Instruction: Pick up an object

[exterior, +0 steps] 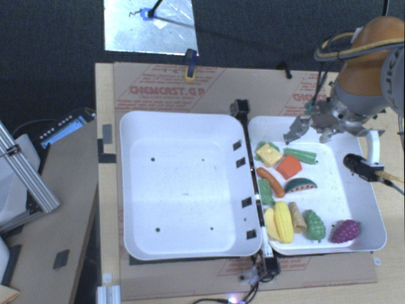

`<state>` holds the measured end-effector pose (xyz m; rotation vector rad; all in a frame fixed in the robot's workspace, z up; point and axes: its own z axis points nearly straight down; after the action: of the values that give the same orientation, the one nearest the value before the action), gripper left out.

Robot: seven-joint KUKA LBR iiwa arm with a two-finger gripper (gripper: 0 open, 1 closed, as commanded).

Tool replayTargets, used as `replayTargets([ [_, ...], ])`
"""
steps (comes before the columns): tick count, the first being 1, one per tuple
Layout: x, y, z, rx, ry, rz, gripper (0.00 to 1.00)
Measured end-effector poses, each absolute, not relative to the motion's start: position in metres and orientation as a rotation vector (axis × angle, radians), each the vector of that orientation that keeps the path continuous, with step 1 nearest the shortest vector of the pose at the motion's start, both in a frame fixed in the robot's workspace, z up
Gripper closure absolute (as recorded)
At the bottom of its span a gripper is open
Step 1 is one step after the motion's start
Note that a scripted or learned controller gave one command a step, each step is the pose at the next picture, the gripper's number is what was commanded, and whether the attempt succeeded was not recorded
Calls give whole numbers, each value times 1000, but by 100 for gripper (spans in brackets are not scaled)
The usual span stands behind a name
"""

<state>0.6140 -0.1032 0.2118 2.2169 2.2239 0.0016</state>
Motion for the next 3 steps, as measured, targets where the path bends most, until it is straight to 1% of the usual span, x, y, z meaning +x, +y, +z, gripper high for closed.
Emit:
replayTargets([
  [1,611,-106,84,2221,2218,13,0],
  [2,615,-107,103,2208,2214,22,100],
  [3,653,-85,153,2209,2225,8,100],
])
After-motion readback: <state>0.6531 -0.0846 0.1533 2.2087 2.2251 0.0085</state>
